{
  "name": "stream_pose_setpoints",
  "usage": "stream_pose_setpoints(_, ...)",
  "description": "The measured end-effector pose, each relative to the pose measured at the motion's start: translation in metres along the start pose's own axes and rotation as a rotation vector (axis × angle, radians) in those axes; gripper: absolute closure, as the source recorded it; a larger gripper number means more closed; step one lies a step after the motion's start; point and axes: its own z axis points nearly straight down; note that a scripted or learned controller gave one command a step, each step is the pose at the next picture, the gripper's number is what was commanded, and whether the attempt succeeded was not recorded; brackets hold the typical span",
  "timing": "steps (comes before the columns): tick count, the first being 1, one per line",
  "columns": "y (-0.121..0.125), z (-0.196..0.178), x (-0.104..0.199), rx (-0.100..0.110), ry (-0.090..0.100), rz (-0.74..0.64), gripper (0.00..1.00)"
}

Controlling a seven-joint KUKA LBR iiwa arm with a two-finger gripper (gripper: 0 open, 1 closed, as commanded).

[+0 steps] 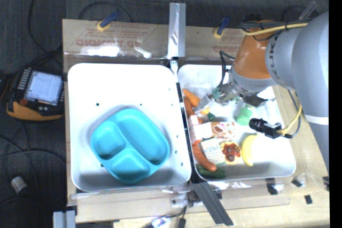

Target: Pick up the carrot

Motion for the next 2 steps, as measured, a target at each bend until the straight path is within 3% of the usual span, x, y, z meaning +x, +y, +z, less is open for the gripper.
stream_pose_setpoints(1,0.002,-0.008,0.002,-0.001,0.004,-0.001,1.0)
stream_pose_setpoints(2,0.02,-0.123,0.049,0.016,0.001,0.335,1.0)
